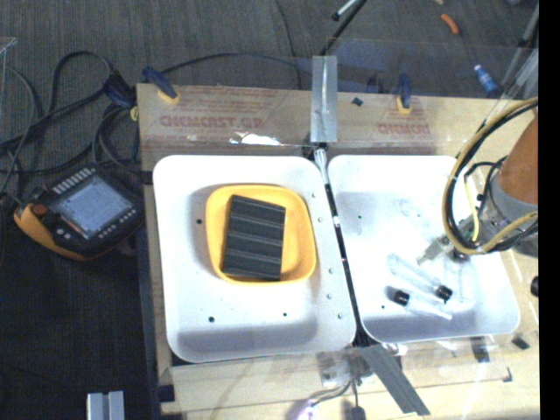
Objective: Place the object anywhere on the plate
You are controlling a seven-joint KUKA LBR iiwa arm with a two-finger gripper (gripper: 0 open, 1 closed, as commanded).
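A yellow square plate [300, 250] lies in the left white bin [179, 234]. On it rests a dark grey ribbed rectangular object [255, 237], lying flat near the plate's middle. My gripper [421, 295] hangs low over the floor of the right bin [376, 199], well to the right of the plate. Its two clear fingers end in black tips, one at the left [398, 297] and one at the right. They stand apart with nothing between them, so the gripper is open.
The arm's orange band and bundled yellow and black cables [464, 199] hang over the right bin's right side. A metal divider post [324, 103] rises between the bins at the back. A teach pendant [83, 213] lies on the floor to the left.
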